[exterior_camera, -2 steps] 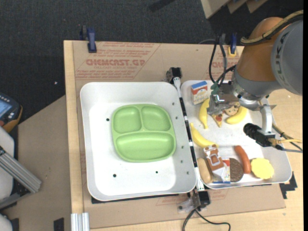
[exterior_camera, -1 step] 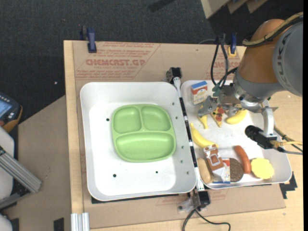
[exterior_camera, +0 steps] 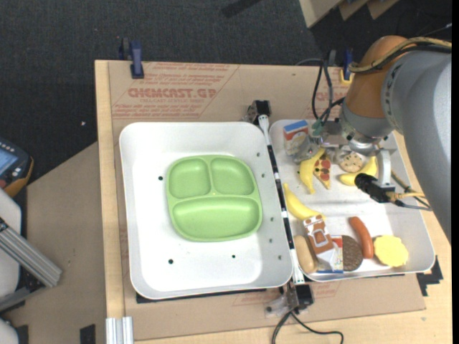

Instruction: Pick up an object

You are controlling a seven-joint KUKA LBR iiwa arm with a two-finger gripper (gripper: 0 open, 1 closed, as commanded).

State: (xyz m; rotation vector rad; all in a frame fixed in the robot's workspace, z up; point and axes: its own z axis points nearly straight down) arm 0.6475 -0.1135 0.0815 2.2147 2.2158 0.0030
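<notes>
The right bin (exterior_camera: 419,253) holds toy food. A yellow banana (exterior_camera: 299,206) lies by its left wall. Above that lie a second yellow piece (exterior_camera: 309,171) and a pizza slice (exterior_camera: 325,173). A small carton with a blue top (exterior_camera: 295,132) stands at the far left corner. A round tan cookie (exterior_camera: 350,163) and a small yellow piece (exterior_camera: 348,180) lie under the wrist. My gripper (exterior_camera: 343,147) hangs over the far part of this bin, just above the cookie and pizza slice. I see nothing held.
The left bin (exterior_camera: 143,249) holds a green divided plate (exterior_camera: 213,196). At the right bin's near end lie a red sausage (exterior_camera: 362,236), a yellow disc (exterior_camera: 391,251), a brown round piece (exterior_camera: 351,253), a bun (exterior_camera: 306,254) and a small box (exterior_camera: 318,233).
</notes>
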